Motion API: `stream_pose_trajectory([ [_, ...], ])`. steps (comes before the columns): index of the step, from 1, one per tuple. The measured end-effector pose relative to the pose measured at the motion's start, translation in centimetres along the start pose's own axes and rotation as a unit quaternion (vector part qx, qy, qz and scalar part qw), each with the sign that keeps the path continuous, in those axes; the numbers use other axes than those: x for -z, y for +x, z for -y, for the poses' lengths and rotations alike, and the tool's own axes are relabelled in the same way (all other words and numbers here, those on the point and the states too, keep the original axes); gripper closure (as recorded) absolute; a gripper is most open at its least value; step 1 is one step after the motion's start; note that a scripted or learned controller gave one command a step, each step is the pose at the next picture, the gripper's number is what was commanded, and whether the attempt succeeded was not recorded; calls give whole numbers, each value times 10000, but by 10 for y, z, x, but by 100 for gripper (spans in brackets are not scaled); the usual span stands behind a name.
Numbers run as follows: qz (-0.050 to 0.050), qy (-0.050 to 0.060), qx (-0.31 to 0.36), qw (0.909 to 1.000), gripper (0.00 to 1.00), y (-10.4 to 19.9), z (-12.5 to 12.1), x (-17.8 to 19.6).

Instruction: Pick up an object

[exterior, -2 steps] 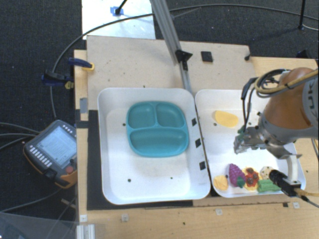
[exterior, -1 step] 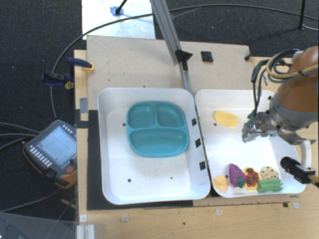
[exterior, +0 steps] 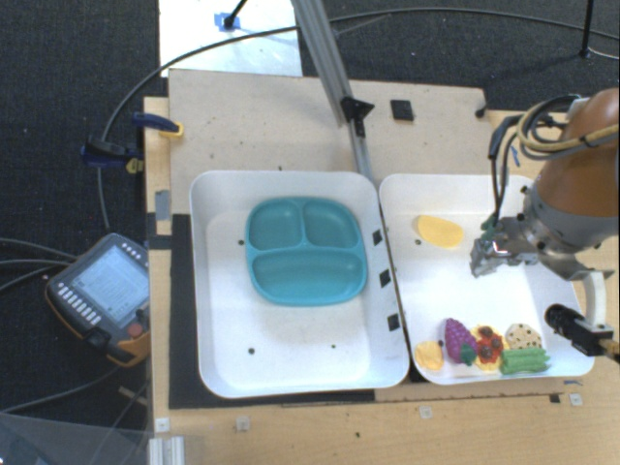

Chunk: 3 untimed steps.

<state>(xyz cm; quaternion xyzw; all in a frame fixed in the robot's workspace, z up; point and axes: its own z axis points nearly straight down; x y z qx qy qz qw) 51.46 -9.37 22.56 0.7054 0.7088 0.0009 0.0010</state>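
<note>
Gripper (exterior: 487, 260) hangs over the right bin (exterior: 431, 289), just beside the yellow chip-shaped toy (exterior: 440, 231), nothing between its fingers; can't tell how wide they're open. Rest of the toy food (exterior: 484, 345) is crammed along the near wall, so I'd guess a grab there clips the rim or drags neighbours.

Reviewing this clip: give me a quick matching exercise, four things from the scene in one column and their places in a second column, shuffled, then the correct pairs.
Things:
1. teal divided plate
2. yellow oval piece
3. purple grapes toy
4. end effector

Places:
A. near edge of the right bin, in the cluster of toy food
B. left bin, toward its far half
C. above the right bin, right of the yellow oval piece
D. far part of the right bin, lying apart from the cluster

Pairs: 1-B, 2-D, 3-A, 4-C
</note>
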Motion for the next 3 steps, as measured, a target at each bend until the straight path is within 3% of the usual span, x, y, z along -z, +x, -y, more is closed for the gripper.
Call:
stream_pose_trajectory([
  [3,-13,10,35,10000,100,177,8,16],
])
